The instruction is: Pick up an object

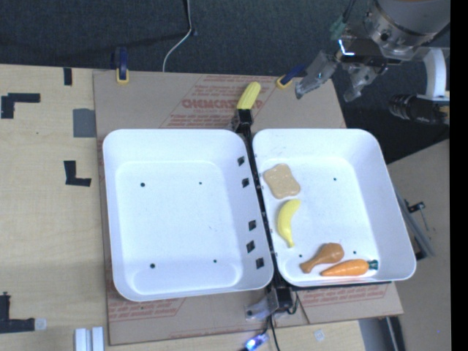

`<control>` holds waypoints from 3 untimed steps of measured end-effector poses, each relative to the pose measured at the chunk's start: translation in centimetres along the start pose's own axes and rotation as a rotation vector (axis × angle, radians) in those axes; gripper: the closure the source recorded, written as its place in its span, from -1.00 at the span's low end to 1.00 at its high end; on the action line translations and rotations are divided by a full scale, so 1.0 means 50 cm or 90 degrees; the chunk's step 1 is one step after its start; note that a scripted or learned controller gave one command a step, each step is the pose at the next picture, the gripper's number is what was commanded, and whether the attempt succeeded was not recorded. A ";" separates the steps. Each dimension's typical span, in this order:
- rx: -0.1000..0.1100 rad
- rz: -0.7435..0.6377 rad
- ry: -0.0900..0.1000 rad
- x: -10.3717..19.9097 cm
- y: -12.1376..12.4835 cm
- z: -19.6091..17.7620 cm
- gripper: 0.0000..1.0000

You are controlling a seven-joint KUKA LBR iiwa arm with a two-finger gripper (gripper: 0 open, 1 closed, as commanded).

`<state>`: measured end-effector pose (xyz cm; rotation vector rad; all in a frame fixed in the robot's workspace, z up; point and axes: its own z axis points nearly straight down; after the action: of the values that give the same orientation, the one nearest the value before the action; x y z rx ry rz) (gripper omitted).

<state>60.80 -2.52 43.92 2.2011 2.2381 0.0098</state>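
You've got the gripper [335, 80] spread, holding nothing, upper right past the right bin [386, 189] rim; food hugs its lower-left.

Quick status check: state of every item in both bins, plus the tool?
Tan toy bread slice: lying flat, right bin, near the divider.
Yellow toy banana: lying below the bread, untouched.
Brown toy chicken drumstick: lying at the bin's front edge.
Orange toy carrot: lying beside the drumstick.
Left white bin: upright on the bench.
Tool: raised behind the right bin, fingers spread, holding nothing.
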 end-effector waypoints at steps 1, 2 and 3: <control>0.005 0.003 0.000 0.177 -0.021 0.016 -1.00; 0.005 0.008 -0.002 0.166 -0.020 -0.005 1.00; -0.003 0.004 0.001 0.308 -0.069 -0.204 1.00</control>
<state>57.05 12.78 54.15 2.2073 2.2293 0.0159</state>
